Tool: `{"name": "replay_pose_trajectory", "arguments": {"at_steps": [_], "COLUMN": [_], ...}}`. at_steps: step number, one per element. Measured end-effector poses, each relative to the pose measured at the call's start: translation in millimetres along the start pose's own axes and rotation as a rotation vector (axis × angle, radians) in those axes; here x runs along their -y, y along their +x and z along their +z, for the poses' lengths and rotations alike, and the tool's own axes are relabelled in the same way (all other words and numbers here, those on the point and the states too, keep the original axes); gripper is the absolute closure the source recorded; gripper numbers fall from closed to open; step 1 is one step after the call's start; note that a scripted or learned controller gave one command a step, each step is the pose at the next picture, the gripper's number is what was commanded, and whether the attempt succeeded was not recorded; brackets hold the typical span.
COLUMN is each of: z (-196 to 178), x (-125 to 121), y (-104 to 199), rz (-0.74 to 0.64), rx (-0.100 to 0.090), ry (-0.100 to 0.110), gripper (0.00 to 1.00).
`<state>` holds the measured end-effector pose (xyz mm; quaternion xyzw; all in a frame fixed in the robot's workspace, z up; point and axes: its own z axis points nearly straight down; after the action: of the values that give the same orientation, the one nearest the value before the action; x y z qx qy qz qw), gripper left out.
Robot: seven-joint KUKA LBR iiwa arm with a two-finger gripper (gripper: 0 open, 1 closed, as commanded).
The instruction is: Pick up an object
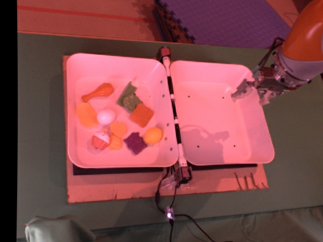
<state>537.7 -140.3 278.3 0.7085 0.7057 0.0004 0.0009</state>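
Orange, white and purple toy foods (118,121) clustered in left bin (75,69).

A brown board (116,190) lies on the green bench (40,135) under the bins, reaching toward its near edge, where a black cable (181,221) trails past a small lit plug (168,214). At the near left corner sits a crumpled grey cloth (53,229); beyond the far edge lies a purple foam mat (217,11).

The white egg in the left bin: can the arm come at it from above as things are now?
Probably yes. The white egg lies uncovered, with toys beside it but none on top. The tool hangs over the right bin, so it must first cross the divider.
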Motion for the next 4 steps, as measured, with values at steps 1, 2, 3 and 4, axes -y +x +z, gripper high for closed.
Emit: {"name": "replay_pose_trajectory", "arguments": {"at_steps": [1,2,3,4], "z": [0,57,118,160], "x": [0,9,14,16], "y": [0,-1,-3,-5], "rz": [0.000,0.001,0.001,0.001], "rx": [0.000,0.000,-0.001,-0.001], "ry": [0.000,0.006,0.008,0.007], "gripper": [0.00,0.00,0.00,0.00]}}
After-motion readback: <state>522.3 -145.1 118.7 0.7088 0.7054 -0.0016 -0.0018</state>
